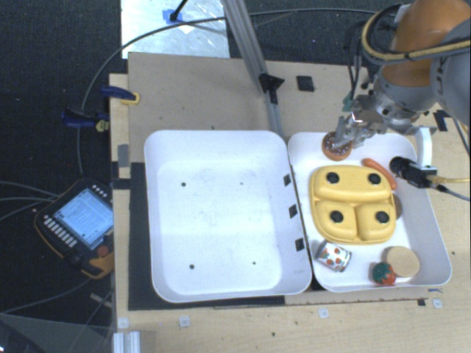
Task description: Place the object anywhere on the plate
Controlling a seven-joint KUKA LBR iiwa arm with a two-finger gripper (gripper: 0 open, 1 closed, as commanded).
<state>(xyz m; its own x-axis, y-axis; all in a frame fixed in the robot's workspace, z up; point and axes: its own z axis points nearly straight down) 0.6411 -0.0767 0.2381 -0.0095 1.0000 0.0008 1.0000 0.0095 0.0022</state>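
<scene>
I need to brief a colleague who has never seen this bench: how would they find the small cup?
Start at the right-hand white bin, which holds the yellow plate. Go to the plate's lower left corner; the cup lies there on its side near the bin's left wall. It is white with red and orange spots, unlike the plain tan disc and the green ball further right.

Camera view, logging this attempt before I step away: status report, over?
Gripper low over brown round piece, right bin's far corner. Yellow plate alongside. Nothing between them.

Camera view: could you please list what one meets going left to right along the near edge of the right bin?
Cup → green-and-red ball → tan disc.
</scene>
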